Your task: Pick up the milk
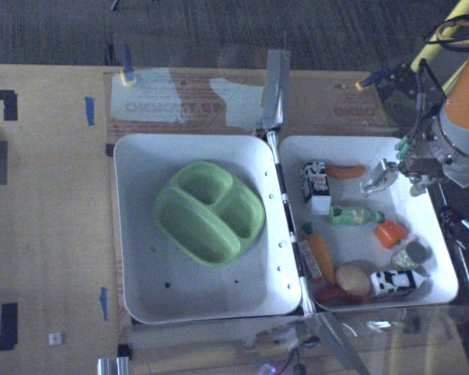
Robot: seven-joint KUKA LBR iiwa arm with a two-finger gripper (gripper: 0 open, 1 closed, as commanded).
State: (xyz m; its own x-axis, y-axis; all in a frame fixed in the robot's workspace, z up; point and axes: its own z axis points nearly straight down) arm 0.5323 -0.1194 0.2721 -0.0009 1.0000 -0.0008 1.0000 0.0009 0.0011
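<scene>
While the arm [461,123] is reaching in over the right bin [445,241], its gripper [387,176] is hanging above the far right part of that bin with its fingers spread and nothing sitting between them. One milk carton [316,184], patterned like a cow, is lying in the right bin near its far left side, just beside a sausage [345,171] and a green bottle [355,216], while a second milk carton [394,283] is lying at the near edge beside a potato [352,279]. Left of the right bin, a green divided plate [209,210] is resting in the left bin [141,287].
</scene>
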